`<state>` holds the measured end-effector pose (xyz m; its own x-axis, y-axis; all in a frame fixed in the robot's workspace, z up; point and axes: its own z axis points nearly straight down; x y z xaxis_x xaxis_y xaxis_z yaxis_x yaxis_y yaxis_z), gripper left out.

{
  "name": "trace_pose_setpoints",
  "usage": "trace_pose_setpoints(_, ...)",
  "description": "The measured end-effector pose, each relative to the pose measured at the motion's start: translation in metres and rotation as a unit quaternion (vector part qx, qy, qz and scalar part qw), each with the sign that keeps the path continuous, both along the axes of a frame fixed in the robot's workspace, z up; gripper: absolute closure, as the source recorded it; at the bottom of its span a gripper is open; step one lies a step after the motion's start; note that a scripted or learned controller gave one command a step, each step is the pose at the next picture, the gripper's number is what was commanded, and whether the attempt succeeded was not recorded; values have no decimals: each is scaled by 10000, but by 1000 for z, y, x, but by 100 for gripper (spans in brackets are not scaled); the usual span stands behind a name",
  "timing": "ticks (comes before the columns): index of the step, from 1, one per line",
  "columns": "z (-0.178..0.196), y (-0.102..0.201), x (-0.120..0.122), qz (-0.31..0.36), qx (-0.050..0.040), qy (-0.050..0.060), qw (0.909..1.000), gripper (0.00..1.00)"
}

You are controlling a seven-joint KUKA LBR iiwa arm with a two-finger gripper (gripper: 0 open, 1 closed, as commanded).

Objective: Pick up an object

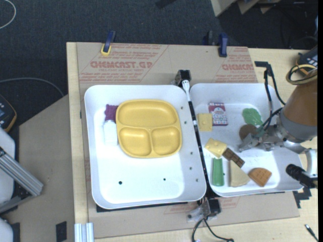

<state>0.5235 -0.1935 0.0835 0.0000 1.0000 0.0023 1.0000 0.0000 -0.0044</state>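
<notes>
Brown board [126,59] under bins reads "CHEMCAST GP"; hand [251,141] over right bin [229,91], grip unclear.

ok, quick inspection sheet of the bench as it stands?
Surface: brown board carrying two white bins, left bin and right bin.
Job's things: right bin holds a small carton, green piece, two yellow blocks, green stick, brown bar, waffle.
Clutter: yellow tray in the left bin, over a purple item.
Claw: claw low over the right bin; grasp unclear.
Cables: loose cable at the front edge.
Surroundings: two clamps on the far edge, dark carpet.
</notes>
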Motion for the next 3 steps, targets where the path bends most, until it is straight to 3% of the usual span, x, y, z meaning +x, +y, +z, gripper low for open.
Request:
trace_pose_setpoints(1,12,-1,1,-7,-9,-21,10000,100)
trace_pose_setpoints(3,105,-6,-1,2,-29,-55,10000,100)
